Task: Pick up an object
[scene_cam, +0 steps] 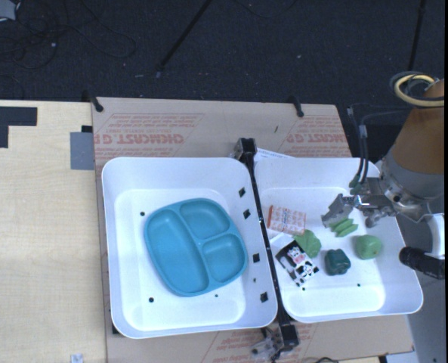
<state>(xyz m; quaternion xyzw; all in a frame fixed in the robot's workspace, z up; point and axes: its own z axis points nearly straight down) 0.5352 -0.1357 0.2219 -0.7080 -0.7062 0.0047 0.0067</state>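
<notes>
My gripper (354,216) hangs low in the right bin (405,301), open, its grey fingers (334,213) spread apart. A flat light green piece (345,228) lies just below and between the fingers, not gripped. Close by lie a pale green block (368,246), a dark green lump (337,262), a green rounded toy (310,243), a black-and-white toy (298,262) and a red-and-white packet (286,219).
The left bin (125,293) holds a blue divided plate (194,245). A black divider bar (257,233) runs between the bins. The arm's orange-banded body (424,138) stands over the right bin's far right corner. Cardboard (171,131) lies under both bins.
</notes>
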